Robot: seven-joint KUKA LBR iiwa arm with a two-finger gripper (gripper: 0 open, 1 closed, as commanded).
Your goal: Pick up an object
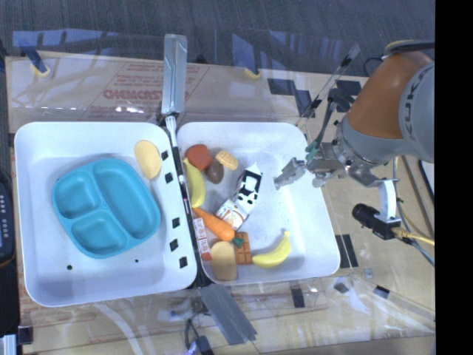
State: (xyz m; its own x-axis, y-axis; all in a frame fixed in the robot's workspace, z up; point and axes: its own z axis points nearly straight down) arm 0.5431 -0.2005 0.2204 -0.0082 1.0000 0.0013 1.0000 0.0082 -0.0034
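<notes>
While the grey arm (384, 117) with its orange band leans in from the right of the frame, the gripper (290, 173) sits over the right-hand bin (314, 228), up in that bin's bare upper right stretch, and nothing shows between its fingers. Open or closed? Can't tell from this slant. Just left of it, the black-and-white milk carton (244, 195) lies tilted mid-bin. Further left: a red tomato (197, 156), a corn cob (227, 159), a brown piece (214, 172) and a banana (196, 185) along the divider. Lower down, an orange carrot (215, 225), a tan bread-like piece (223, 260) and a second banana (273, 251) near the bottom edge. Over in the left bin (37, 272), a blue divided plate (106, 207) with a pale yellow oval piece (148, 158) at its upper right.
</notes>
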